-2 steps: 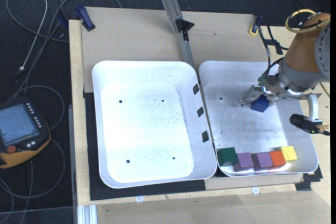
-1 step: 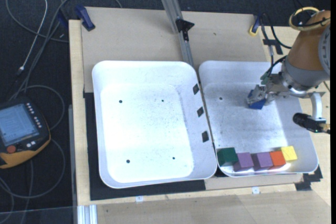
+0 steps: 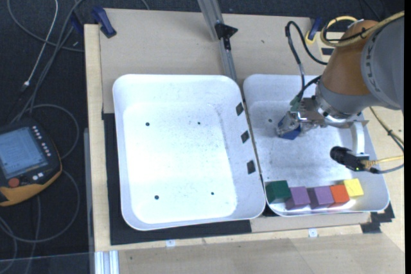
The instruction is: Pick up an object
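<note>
The gripper (image 3: pixel 288 127) pinches a blue object (image 3: pixel 290 133) above the right bin (image 3: pixel 270 88), blocks (image 3: pixel 314 194) lined along its near wall.

A robotics lab: a teach pendant (image 3: pixel 26 160) lies on dark carpet (image 3: pixel 45 22) amid loose cables (image 3: pixel 38 9), beside a wooden worktop (image 3: pixel 167 42) carrying two white bins (image 3: pixel 128 90).
</note>
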`<act>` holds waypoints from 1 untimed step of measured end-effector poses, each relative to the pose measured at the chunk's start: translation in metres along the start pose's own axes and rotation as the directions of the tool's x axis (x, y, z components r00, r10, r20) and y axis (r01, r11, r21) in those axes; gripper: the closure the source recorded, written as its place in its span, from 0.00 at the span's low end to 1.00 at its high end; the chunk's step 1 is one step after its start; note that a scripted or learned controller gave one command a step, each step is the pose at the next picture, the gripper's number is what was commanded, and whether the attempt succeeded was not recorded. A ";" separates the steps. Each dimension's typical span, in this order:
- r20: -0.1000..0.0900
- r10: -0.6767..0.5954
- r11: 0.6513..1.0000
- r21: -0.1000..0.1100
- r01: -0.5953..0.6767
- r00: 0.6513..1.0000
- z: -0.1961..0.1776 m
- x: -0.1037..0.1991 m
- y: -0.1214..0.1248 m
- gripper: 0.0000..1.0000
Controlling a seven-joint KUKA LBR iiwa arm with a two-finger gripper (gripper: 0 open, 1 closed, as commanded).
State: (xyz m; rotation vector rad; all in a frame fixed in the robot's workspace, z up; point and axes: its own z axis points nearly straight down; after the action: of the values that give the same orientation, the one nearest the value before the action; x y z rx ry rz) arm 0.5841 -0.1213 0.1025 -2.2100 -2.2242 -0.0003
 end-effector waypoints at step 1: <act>0.002 -0.002 1.000 -0.012 0.002 1.000 -0.101 0.074 0.004 1.00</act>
State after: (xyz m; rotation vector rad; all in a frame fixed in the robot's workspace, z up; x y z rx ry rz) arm 0.5884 -0.0481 0.2042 -2.2152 -2.2330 -0.0124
